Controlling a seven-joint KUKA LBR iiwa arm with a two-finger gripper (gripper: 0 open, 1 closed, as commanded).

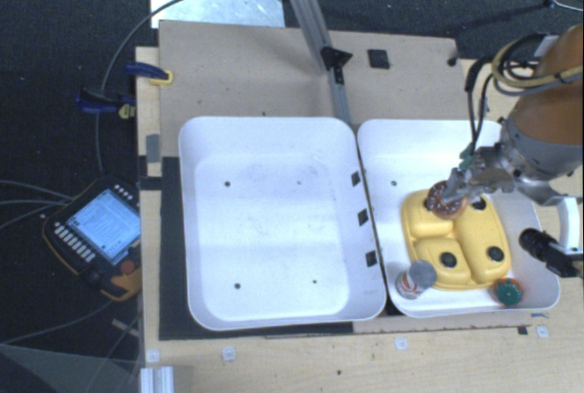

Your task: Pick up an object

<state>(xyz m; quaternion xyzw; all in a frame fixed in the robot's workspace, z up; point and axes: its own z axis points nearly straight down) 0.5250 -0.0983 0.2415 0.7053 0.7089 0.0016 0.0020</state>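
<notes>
Sitting in the right bin (383, 154), the yellow toy (456, 245) is the big candidate here, a chunky moulded plastic thing with dark holes in it, lying toward the bin's front right corner. A small brownish round object (444, 200) is resting on the yellow toy's back left end, and that's exactly where the gripper (461, 186) is coming down, so I'm guessing the program is going for either that little piece or the yellow toy's edge. Whether the gripper is spread or pinched, I honestly cannot tell, it's too small and blurry at that spot.

Two more bits are lying along the bin's front edge: a grey-capped cylinder (417, 277) near the front left corner, just beside the yellow toy, and a small green ball (507, 292) in the front right corner. The left bin (265, 218) is sitting alongside, touching the right one at the shared wall.

Step-wise I'd say it's reaching the grasp point, nothing lifted yet. Next move is calling for a proper close on the target and a straight lift, and the round piece is looking easy to knock off instead of catching.
</notes>
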